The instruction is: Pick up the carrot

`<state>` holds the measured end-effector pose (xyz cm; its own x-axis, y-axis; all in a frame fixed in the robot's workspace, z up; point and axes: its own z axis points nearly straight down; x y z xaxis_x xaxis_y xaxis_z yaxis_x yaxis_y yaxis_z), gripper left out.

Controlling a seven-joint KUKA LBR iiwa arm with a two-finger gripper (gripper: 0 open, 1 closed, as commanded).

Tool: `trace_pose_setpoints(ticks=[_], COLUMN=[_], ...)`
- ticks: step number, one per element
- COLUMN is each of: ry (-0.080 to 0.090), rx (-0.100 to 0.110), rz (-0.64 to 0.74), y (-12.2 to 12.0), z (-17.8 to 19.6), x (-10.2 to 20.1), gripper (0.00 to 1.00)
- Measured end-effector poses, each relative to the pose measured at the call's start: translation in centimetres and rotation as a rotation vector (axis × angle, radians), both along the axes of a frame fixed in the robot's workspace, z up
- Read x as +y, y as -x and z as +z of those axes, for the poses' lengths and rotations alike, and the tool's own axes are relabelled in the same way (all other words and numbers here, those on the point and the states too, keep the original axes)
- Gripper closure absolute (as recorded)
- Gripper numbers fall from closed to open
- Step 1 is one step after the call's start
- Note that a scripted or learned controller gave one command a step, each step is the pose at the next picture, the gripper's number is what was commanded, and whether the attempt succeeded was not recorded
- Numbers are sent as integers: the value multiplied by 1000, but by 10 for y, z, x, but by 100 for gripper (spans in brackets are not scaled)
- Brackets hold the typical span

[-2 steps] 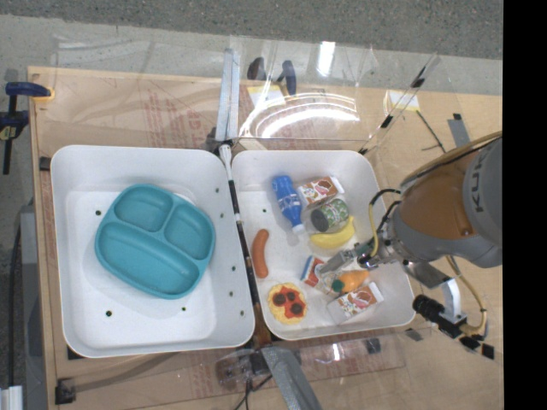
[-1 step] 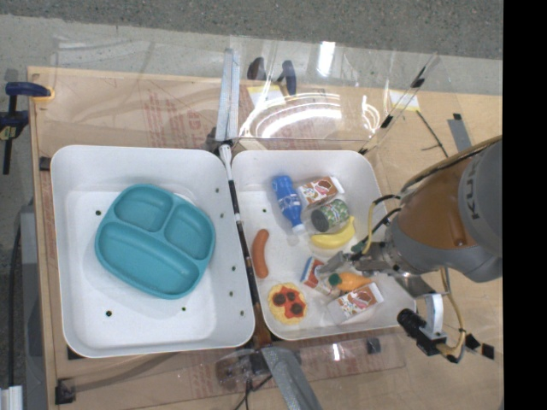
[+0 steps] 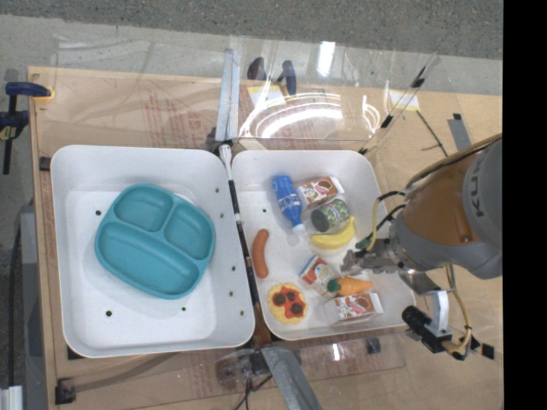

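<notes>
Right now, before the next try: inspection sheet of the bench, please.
Surface: two white bins side by side, left bin, right bin.
Job's things: carrot lies in right bin, near its right edge.
Clutter: blue plate in left bin; bottle, banana, sausage, pizza, small cartons in right bin.
Tool: tool just above the carrot; fingers not readable.
Cables: wires along the wrist.
Surroundings: clamp at left, clear sheet behind.
</notes>
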<state>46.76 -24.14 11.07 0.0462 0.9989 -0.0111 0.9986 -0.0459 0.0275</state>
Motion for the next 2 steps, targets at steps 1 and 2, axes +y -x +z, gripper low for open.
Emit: trace_pose_setpoints(ticks=[1, 2], ry=[0, 8], rx=[0, 2], rz=[1, 322], y=[0, 5], z=[0, -12], x=[0, 3], gripper=[0, 0])
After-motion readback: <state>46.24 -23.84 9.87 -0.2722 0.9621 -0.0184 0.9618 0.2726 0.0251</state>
